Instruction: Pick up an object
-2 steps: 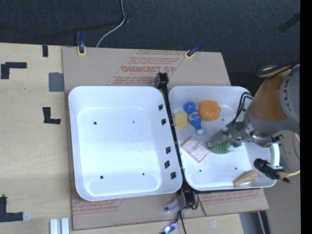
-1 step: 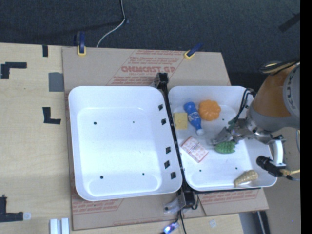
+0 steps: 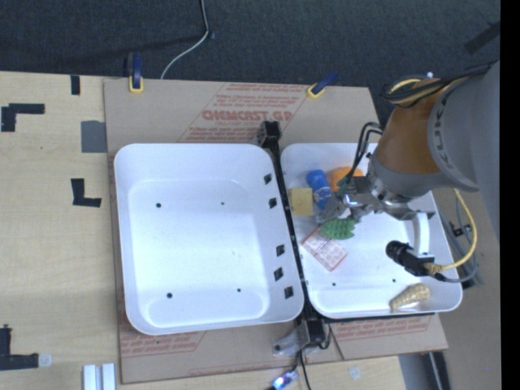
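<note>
- Tan cone-shaped thing (image 3: pixel 409 297) sits at the near edge of the right bin (image 3: pixel 370 299), well apart from the action.
- Red-and-white packet (image 3: pixel 327 252) lies flat, just toward the camera and left of the jaws (image 3: pixel 348 204).
- Green object (image 3: pixel 340 228) is right under them, the likely target; the blue piece (image 3: pixel 320 182) and yellow block (image 3: pixel 301 201) crowd just beyond.
- Can't tell if the jaws are spread or pressed together.
- Arm (image 3: pixel 418 149) reaches in from the right, wrist low over the clutter.

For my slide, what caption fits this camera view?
Arm reaches into right bin, tool over toys.
</note>
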